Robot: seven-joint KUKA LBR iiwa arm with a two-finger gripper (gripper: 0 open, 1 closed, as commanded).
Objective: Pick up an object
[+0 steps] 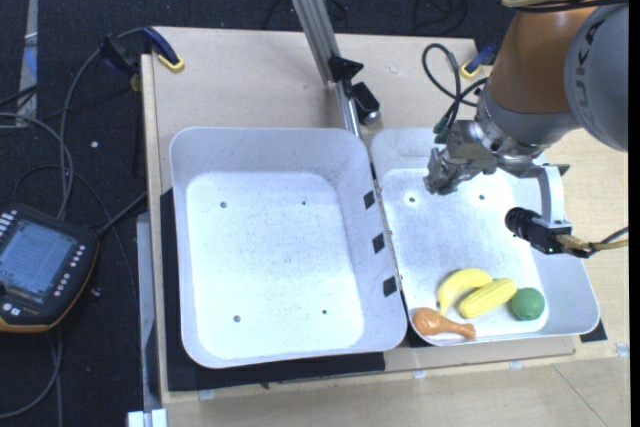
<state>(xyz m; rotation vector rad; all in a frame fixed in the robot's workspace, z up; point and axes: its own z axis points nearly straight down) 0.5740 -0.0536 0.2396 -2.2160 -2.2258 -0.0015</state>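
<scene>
The right bin holds a small cluster of toy food at its near edge: a yellow banana, a yellow corn cob, a green round object and an orange drumstick-shaped piece. My gripper hangs over the far left part of the right bin, well away from that cluster. Nothing shows between or under its tips. The grey and orange arm reaches in from the upper right.
The left bin lies beside the right one, sharing a raised middle wall with black clips. A metal pole rises at a slant behind the bins. Cables run near the wrist. A pendant lies off the bench to the left.
</scene>
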